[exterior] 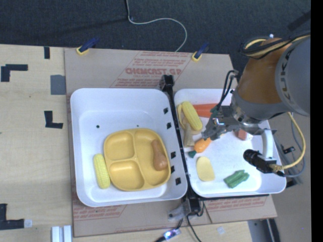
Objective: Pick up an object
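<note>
The arm reaches in from the right over the right bin [262, 185], its gripper [211, 133] poised just above a small orange carrot-shaped toy [202, 145], seemingly the likeliest thing to be picked, though how the tool is set I cannot tell. Around it lie smooth plastic foods: a ribbed yellow corn cob [191, 115], a pale yellow slice [205, 169] and a knobbly green pod [235, 178]. The left bin [86, 115] holds a glossy yellow divided plate [123, 158] bearing a brown sausage [159, 155], with a second corn cob [101, 170] beside it.
</note>
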